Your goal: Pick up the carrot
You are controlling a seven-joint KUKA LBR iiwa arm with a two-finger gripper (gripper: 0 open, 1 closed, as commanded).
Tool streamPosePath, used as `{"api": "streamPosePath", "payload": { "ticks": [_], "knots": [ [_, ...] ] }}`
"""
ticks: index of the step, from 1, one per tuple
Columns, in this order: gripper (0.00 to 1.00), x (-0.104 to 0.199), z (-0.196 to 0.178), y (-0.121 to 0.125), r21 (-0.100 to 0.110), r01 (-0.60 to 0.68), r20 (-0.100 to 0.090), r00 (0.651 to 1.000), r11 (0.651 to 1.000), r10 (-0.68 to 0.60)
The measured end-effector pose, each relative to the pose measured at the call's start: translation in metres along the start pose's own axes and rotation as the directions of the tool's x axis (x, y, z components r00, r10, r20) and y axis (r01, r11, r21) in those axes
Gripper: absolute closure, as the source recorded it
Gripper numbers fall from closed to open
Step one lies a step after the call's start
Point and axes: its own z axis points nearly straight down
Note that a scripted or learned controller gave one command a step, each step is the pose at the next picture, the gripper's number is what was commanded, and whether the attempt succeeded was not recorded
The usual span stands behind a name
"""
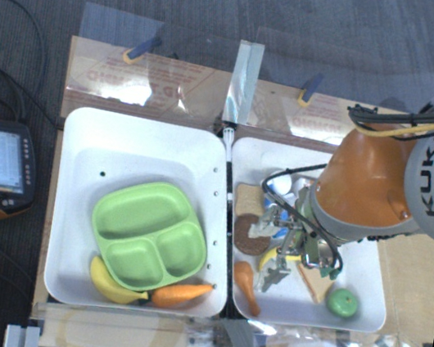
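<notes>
At seven o'clock of my two-finger metal claw (274, 272), whose spread I cannot tell, lies the tapered orange carrot (244, 286), light, stiff, smooth-skinned; I judge its thick middle grips best

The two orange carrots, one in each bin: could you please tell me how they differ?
The left carrot lies in the left bin, nearly level across the view, between the green tray and the banana. The right carrot lies in the right bin, steeply slanted, close beside the gripper. The left one looks brighter, the right one duller and reddish. Both are orange, tapered, and near the bins' front edges.
</notes>
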Motion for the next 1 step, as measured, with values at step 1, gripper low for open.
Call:
{"api": "streamPosePath", "payload": {
  "ticks": [1],
  "knots": [
    [1.00,0.0000,-0.0067,-0.0026,0.004,-0.004,-0.004,1.000,1.000,0.004]
  ]
}}
